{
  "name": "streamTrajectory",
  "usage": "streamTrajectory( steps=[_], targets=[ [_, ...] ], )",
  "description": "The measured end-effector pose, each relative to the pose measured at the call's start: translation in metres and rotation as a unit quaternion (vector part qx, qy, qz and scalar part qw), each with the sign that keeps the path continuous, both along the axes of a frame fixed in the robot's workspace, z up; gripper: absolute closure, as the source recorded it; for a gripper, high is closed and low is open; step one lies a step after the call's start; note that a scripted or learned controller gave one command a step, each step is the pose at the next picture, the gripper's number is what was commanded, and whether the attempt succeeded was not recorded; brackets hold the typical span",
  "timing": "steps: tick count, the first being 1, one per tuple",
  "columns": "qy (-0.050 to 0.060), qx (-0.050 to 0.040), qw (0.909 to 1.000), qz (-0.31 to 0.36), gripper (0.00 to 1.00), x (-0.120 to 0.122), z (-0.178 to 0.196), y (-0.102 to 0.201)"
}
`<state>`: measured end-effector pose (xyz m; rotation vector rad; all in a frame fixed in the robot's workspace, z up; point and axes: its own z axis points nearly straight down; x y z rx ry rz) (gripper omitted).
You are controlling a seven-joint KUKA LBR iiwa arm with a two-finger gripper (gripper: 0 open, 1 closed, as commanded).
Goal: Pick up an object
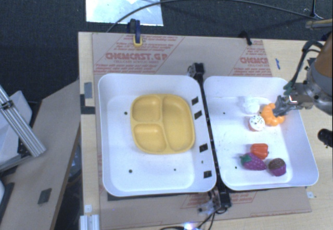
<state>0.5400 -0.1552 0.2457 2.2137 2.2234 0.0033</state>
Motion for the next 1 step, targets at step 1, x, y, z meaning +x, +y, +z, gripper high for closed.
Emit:
streamTrajectory(
  steps=[1],
  targets=[
    [0.001,0.0011,1.0000,0.003,1.00,0.0066,0.0046,0.0592]
  ],
)
